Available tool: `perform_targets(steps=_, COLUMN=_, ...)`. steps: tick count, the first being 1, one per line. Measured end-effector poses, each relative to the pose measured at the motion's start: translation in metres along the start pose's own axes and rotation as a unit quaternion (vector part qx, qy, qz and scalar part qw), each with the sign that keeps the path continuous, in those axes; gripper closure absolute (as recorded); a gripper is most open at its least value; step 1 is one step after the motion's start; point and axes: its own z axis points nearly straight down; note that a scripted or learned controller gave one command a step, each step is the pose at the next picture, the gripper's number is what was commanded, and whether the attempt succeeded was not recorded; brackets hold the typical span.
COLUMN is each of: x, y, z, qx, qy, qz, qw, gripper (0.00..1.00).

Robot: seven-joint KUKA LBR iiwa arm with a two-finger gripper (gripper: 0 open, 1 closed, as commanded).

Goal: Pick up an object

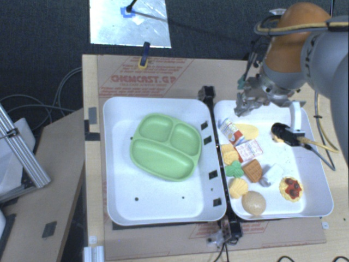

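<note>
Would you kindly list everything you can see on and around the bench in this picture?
left bin: one, white, view's left
right bin: one, white, beside it
divided plate: one, green, in the left bin
bottle: one, white with red label, right bin, far left part
packet: one, red and white, right bin, near the bottle
yellow pieces: three, spread along the right bin's left side
green piece: one, among them
square piece: one, orange-brown, beside the green piece
round piece: one, beige, right bin's near edge
flat piece: one, yellow with red, right bin's near right
cardboard sheet: one, brown with red print, under both bins
arm: one, grey with orange band, from the right
gripper: one, over the right bin's far left corner
</note>
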Motion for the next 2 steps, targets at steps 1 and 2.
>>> perform_targets(steps=1, x=-0.005, y=0.003, z=0.0, qx=-0.001, qy=-0.001, qz=0.003, qw=1.0, gripper=1.0)
perform_targets(steps=2, x=0.001, y=0.0, z=-0.016, qx=-0.001, qy=-0.001, qz=0.001, qw=1.0, gripper=1.0)
